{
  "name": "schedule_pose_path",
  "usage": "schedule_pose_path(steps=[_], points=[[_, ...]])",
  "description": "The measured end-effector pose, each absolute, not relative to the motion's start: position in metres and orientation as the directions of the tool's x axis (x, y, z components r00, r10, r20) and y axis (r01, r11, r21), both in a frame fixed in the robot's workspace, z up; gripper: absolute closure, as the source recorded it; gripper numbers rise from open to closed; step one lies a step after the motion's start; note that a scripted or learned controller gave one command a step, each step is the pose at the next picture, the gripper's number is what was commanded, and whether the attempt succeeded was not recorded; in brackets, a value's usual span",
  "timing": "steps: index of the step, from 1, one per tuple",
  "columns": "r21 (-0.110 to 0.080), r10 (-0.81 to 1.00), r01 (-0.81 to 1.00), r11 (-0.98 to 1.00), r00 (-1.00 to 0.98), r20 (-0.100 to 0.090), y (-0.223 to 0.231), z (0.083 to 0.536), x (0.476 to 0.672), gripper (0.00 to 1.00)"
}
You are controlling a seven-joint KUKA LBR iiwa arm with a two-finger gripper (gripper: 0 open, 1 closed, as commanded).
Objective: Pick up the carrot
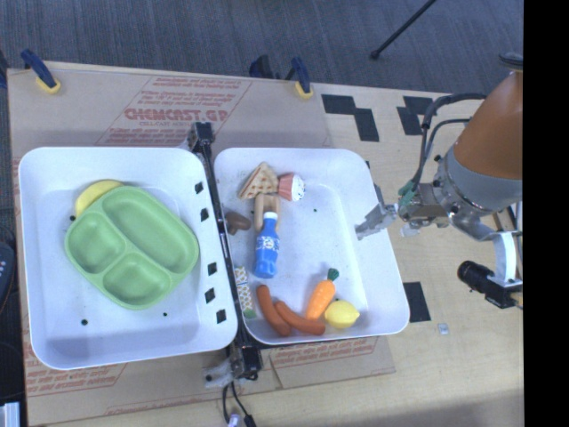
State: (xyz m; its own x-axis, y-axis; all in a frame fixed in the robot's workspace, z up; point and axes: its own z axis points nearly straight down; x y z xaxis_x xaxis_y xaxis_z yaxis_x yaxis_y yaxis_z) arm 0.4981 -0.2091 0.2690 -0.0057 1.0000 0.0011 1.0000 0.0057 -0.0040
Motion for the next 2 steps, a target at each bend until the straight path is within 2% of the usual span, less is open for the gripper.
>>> schedule_pose_path(steps=[1,2], points=[[-0.004,0.984,0.984,0.179,-0.179,0.003,-0.211,0.143,0.476,0.00],[-0.004,0.974,0.974,0.228,-0.228,0.003,-0.182,0.091,0.476,0.00]])
